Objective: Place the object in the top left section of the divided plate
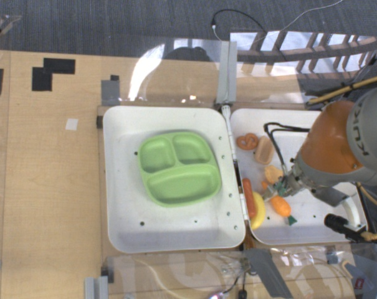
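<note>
Picking step, by the look of it. Grey arm with orange band reaching into the right shallow white bin [313,224], end effector [283,189] low among small toy foods: orange carrot piece [280,205], yellow banana [258,210], red chili [248,192], brown pretzel [246,142], tan bread piece [263,151]. Cannot tell finger state, nor which object is meant. Green divided plastic plate [179,168] in the left white bin [123,223], sections bare. Next: secure grip, lift, carry left to the top left section [157,154].

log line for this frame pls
phase: reaching | claw: right bin, over toy carrot | green divided plate: left bin, nothing in its sections
</note>
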Robot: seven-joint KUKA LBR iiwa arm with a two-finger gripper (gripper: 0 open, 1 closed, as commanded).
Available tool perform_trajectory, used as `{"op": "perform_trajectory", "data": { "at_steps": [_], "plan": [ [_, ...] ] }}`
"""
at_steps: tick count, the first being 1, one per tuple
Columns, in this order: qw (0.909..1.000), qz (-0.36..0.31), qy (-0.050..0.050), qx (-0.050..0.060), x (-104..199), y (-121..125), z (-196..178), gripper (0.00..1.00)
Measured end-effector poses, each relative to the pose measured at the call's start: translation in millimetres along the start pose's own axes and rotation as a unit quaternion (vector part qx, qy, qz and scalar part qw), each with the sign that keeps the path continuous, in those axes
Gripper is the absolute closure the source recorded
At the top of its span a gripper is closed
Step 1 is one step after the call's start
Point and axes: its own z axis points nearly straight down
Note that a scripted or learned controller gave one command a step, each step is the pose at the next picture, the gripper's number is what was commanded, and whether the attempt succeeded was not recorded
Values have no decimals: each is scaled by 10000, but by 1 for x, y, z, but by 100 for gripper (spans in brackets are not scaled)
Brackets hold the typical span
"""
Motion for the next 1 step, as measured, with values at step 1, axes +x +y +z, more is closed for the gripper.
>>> {"op": "perform_trajectory", "data": {
  "at_steps": [1],
  "plan": [
    [9994, -347, -19, -43, 7, -16, -1, 100]
  ]
}}
